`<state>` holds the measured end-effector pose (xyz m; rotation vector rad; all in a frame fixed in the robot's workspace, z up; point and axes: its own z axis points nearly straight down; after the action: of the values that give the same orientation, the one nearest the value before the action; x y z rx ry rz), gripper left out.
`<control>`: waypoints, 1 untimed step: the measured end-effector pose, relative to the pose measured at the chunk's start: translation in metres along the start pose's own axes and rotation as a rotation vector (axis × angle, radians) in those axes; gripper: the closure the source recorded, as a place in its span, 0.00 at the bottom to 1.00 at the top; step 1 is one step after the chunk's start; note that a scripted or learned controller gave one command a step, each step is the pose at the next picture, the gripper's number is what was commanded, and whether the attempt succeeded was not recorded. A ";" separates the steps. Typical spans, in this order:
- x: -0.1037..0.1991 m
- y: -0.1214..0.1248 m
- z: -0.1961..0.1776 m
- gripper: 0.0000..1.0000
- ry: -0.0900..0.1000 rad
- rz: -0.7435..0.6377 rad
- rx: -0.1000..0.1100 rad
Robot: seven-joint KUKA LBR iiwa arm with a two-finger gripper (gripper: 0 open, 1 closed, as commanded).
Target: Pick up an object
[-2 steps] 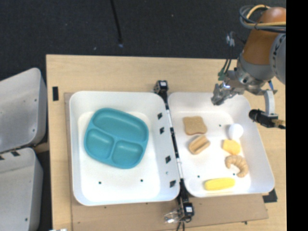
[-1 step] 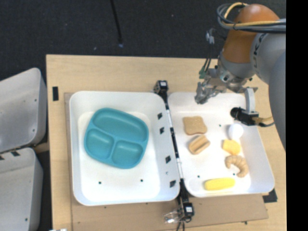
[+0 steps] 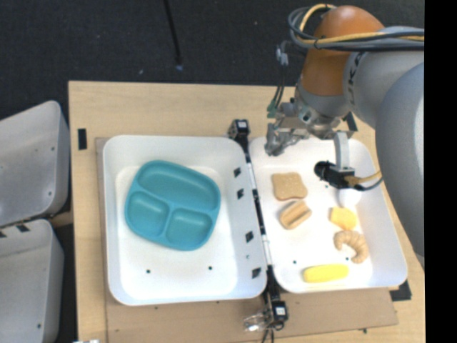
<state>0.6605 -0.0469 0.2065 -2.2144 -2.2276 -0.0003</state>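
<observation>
Toast [image 3: 289,186] flat in right bin [image 3: 385,263], nearest item to gripper [image 3: 275,147]. Lies just below and slightly right of jaws, apart. Roll [image 3: 294,214], croissant [image 3: 352,246], yellow piece [image 3: 325,273] nearer camera. Jaw state: cannot tell. Nothing seen held.

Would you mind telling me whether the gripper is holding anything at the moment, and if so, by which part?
Nothing is held. The gripper hangs over the right bin's far left corner, apart from the toast slice below it.
</observation>
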 end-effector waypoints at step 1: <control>0.045 0.010 -0.009 1.00 0.000 0.000 -0.003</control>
<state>0.6700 -0.0022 0.2153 -2.2153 -2.2295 -0.0042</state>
